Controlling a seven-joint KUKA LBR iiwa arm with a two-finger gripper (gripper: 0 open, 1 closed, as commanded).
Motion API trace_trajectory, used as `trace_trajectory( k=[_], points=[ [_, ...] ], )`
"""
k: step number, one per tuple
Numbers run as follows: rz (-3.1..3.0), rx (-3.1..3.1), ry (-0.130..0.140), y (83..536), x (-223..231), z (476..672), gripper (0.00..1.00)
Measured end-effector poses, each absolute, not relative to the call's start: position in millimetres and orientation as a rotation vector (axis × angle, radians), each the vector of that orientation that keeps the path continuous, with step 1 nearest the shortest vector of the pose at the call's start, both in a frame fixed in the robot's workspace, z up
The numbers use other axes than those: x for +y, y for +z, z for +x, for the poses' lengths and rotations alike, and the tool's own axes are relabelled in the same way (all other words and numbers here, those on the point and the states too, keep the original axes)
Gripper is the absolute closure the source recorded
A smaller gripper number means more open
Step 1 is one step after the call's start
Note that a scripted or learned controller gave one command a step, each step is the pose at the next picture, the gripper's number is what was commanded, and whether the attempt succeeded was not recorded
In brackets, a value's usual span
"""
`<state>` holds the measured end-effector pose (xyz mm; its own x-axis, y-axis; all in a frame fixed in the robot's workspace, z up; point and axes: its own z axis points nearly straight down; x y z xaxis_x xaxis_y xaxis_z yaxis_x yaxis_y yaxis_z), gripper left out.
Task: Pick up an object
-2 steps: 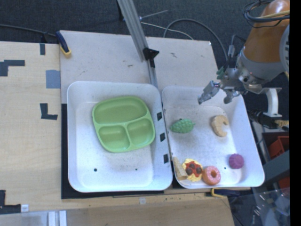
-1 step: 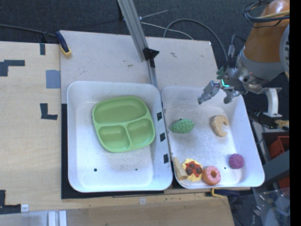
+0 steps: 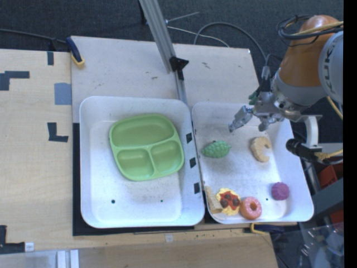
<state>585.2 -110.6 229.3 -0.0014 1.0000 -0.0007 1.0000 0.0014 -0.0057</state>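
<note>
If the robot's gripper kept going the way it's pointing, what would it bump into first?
Probably the green bumpy toy. The gripper hangs above the right bin, pointing down and toward the left. Its height is hard to judge from above, so it might touch the bin's bare floor first.

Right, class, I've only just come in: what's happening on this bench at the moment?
A grey and orange robot arm reaches in over the right bin, its gripper with fingers spread, holding nothing. Below it lie a green toy, a tan bagel piece, a purple ball, a pink doughnut and a pizza slice. The left bin holds a green divided tray. Nothing is picked up yet.
</note>
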Motion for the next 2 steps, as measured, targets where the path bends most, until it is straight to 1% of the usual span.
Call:
trace_trajectory(
  k=[1,2],
  points=[
    [-2.216,-2.221,0.007,184.7,-106.3,586.5,0.00],
    [-2.216,-2.219,0.009,119.9,-107.0,585.1,0.00]
  ],
)
